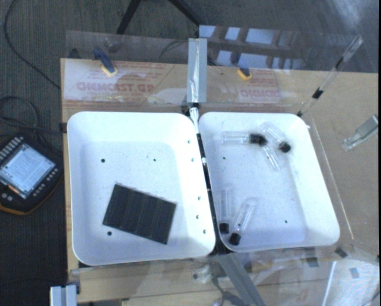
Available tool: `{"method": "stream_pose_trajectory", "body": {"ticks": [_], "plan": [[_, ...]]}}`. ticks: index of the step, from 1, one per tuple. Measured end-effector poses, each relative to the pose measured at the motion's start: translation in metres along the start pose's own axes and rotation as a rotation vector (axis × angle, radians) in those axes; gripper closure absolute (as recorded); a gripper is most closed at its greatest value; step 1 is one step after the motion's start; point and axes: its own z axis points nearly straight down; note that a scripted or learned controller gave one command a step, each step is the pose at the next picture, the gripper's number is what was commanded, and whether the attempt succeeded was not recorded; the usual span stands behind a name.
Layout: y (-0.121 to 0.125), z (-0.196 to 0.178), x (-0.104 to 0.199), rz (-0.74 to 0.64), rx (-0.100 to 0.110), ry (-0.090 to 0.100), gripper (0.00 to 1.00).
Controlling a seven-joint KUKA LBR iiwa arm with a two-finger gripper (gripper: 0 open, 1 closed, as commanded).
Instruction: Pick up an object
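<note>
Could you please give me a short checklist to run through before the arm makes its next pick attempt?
1. Dark ribbed panel lies flat in the left bin, apart from the walls: ok.
2. Clear tubes with black caps in the right bin lie loose: ok.
3. Two tubes sit close to the right bin's near-left corner, awkward for grasping: not ok.
4. Bins sit side by side, level: ok.
5. Hand state: cannot tell.

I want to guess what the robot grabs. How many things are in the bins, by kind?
Clear tubes with black caps, right bin: 4 (); a faint fifth is unclear.
Dark flat panel, left bin: 1
Total: 5
</note>
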Motion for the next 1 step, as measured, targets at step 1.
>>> {"method": "stream_pose_trajectory", "body": {"ticks": [1], "plan": [[0.0001,0.0000,0.0001,0.000,0.000,0.000,0.00]]}}
